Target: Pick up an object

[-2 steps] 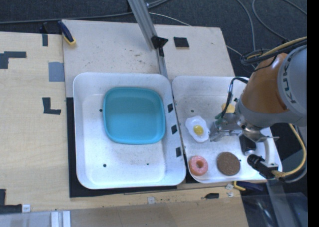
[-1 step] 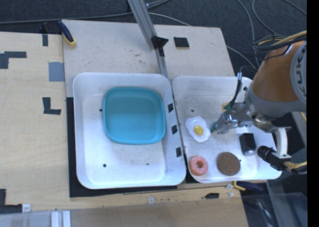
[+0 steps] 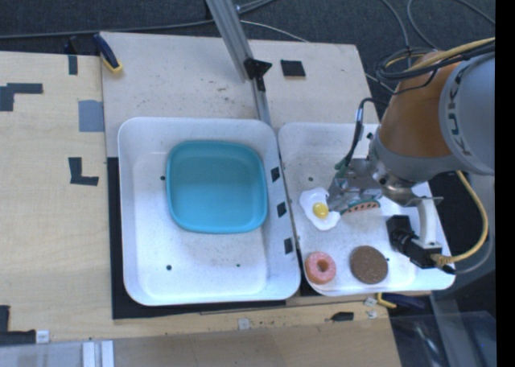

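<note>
**Arm low over the right bin, beside the fried egg**

Nearest me, along the front edge of the right bin [image 3: 299,142], sit a pink doughnut [image 3: 321,267] at the front left corner and a brown cookie [image 3: 369,264] just beside it, the two apart and each close to the front rim. A little further in, against the bin's left wall, lies a toy fried egg [image 3: 319,210], white with a yellow yolk. The gripper [image 3: 348,194] is down right at the egg's right edge, with something striped red showing just beneath it; whether its claw is apart or together I cannot tell from here. The arm [image 3: 430,120] comes in over the right rim, its grey and orange bulk covering the bin's far right corner, with black cables looping behind it. The far left part of this bin is bare white floor.

In the left bin [image 3: 129,196] a blue plate [image 3: 216,187] lies flat toward the far side, leaving open floor along the front and left rims. Beyond both bins a metal post [image 3: 233,23] slants across the bench [image 3: 48,196].
</note>
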### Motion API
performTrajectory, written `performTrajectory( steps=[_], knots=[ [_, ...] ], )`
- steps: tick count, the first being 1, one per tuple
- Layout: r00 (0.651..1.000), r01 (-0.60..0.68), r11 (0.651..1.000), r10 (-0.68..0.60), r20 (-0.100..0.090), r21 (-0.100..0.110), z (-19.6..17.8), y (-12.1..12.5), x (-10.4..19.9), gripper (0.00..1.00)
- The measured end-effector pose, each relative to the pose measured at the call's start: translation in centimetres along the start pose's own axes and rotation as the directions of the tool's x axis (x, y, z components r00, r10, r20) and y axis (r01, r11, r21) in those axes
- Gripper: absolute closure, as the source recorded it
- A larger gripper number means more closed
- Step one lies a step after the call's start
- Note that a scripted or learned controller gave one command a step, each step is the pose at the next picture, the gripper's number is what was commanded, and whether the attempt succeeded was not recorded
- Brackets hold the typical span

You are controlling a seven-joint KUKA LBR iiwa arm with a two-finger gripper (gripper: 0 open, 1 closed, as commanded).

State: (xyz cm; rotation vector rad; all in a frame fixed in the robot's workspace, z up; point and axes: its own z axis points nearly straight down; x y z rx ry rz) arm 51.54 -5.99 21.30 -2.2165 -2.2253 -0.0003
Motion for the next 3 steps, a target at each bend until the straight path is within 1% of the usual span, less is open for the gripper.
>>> performTrajectory(
  steps=[2,3],
  knots=[
    [1.0,0.001,1.0,-0.001,0.0,0.001,0.5,1.1,9.4,1.0],
    [1.0,-0.001,1.0,0.001,0.001,-0.001,-1.3,2.3,13.3,1.0]
  ],
)
